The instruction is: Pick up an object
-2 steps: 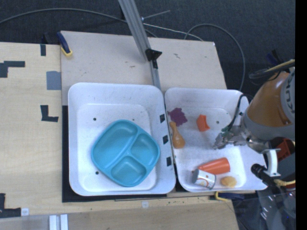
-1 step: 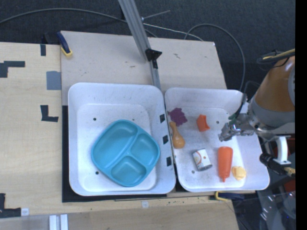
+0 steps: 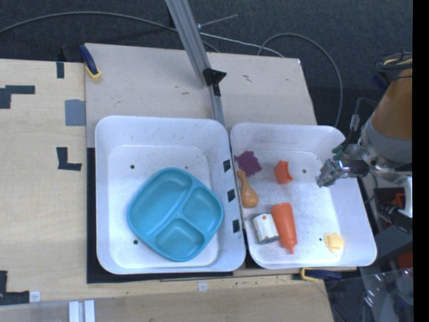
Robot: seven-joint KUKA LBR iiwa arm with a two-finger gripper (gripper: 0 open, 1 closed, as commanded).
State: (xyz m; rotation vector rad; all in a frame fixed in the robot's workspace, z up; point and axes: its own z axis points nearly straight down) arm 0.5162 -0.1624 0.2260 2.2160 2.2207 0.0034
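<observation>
The right bin (image 3: pixel 348 243) holds several small objects: a purple piece (image 3: pixel 248 161), a small orange block (image 3: pixel 283 172), a tan pear-shaped piece (image 3: pixel 249 192), a long orange carrot-like piece (image 3: pixel 286 225), a silver can (image 3: pixel 264 228) and a yellow piece (image 3: pixel 333 241). My gripper (image 3: pixel 330 174) hangs over the right side of this bin, to the right of the small orange block, with nothing visible between its fingers.
The left bin (image 3: pixel 110 180) holds a blue divided plate (image 3: pixel 175 213). A metal pole (image 3: pixel 191 32) slants down to the bins' shared edge. Cables run across the dark floor behind the bench.
</observation>
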